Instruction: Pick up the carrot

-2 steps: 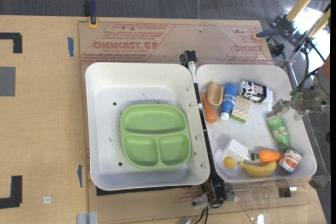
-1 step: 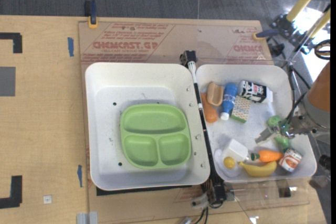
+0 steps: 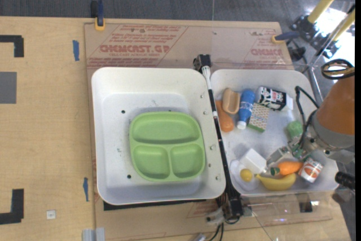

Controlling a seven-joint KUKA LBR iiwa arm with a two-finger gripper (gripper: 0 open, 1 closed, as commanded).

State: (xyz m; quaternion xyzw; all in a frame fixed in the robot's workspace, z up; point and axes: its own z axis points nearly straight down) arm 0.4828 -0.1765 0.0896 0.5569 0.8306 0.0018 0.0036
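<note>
The carrot (image 3: 289, 167) lies in the right bin (image 3: 235, 75), near that bin's front right corner, its orange body just above the banana (image 3: 277, 181) and touching it, as far as we can judge. The arm (image 3: 338, 115), its orange band filling the right side of the view, reaches over this same corner, and the end effector (image 3: 295, 148) sits just above and beside the carrot; we cannot tell whether it is spread or pressed together, nor whether it touches the carrot at all. A small red and white can (image 3: 311, 170) rests just right of the carrot, and a white block (image 3: 254, 160) lies to its left, with a small yellow round piece (image 3: 246, 174) by the banana's left tip. Farther back in the bin we see a blue bottle (image 3: 245, 108), a tan bread-like piece (image 3: 230, 101), an orange item (image 3: 225, 121) against the left wall, a black and white carton (image 3: 271, 98), a speckled green packet (image 3: 259, 118) and a green object (image 3: 294, 128) near the arm. The left bin (image 3: 107, 132) holds a green divided tray (image 3: 166, 145) with three compartments, lying flat in its middle. Both bins sit side by side on the tabletop (image 3: 45, 138), on a brown sheet printed with red lettering (image 3: 135, 45).
</note>
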